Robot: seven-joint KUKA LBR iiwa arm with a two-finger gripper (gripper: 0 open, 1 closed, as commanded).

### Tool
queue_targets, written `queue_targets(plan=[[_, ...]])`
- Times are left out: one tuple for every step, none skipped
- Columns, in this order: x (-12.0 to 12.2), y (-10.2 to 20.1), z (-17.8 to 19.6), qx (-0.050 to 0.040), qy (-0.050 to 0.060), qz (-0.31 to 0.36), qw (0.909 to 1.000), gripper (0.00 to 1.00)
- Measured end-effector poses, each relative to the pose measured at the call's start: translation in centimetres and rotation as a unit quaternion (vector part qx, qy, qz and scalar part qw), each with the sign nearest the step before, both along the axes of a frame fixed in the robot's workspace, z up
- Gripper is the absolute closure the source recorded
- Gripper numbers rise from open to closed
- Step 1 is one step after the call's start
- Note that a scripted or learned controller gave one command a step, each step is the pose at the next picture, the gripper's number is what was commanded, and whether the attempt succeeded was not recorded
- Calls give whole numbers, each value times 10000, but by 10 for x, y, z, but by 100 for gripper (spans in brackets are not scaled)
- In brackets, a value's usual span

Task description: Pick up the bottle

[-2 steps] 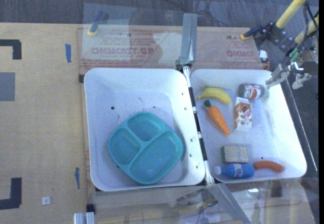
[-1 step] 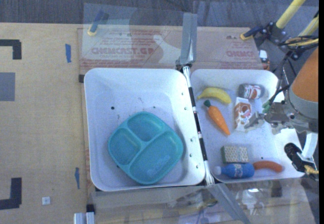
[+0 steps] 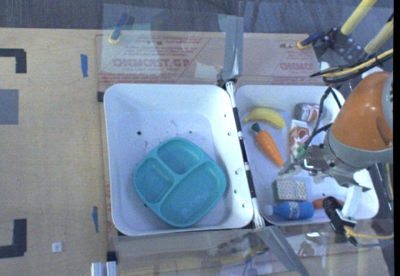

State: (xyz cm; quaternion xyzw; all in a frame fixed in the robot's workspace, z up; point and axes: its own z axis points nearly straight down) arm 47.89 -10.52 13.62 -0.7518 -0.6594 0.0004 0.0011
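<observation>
Arm: grey with an orange band, reaching over the right bin from the right edge of the view.
Tool: low over the middle of the right bin; how far it is open, and whether anything is in it, cannot be told, since the wrist hides the working end.
Bottle: blue, lying on its side along the near wall of the right bin, below the tool and apart from it, with a white cap end pointing left.
Sponge block: speckled, just below the tool, between it and the bottle.
Carrot: left of the tool, lying at a slant.
Banana: above and left of the tool, near the far wall.
Packet: white and red, just above the tool.
Left bin: well left of the tool, holding a teal divided tray.
Counter: tan surface carrying both bins.
</observation>
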Motion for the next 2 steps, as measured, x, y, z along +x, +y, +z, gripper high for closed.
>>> queue_targets(plan=[[-1, 6, -30, 2, 5, -149, 9999, 0], [1, 69, 48, -4, -6, -115, 9999, 0]])
